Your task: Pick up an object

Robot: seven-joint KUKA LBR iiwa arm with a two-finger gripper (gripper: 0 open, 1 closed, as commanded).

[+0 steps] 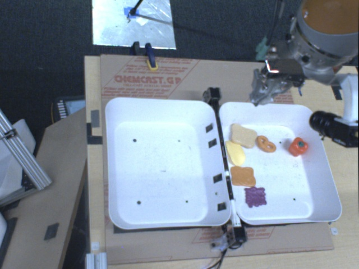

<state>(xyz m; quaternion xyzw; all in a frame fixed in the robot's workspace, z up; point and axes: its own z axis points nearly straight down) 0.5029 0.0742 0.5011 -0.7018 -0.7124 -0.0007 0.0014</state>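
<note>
White plastic is most of what I see from my feed: two shallow bins side by side on the table (168, 77), split by a black hinge strip. I see bare floor in the left bin (157, 161). All the items sit in the right bin (314, 200), bunched toward its left half. Nearest the far wall lies a beige bread slice (243, 134). Just below it, close to the divider, is a yellow piece (236, 152), and the two look to be touching or nearly so. Under that lies an orange toast-like slab (243, 176), and nearer still a purple grape bunch (255, 196), just beside the slab's lower edge. To the right of the bread is a small pretzel (266, 144), and further right, on its own, a red-orange pepper (298, 146) with a green top.

My arm (325, 21) comes in from the upper right, grey with its orange band showing. Its pincer (263, 97) hangs over the far rim of the right bin, apart from every item, above the bread. I see nothing between its tips, but I cannot tell how wide they stand; that part is blurred and dark.
</note>
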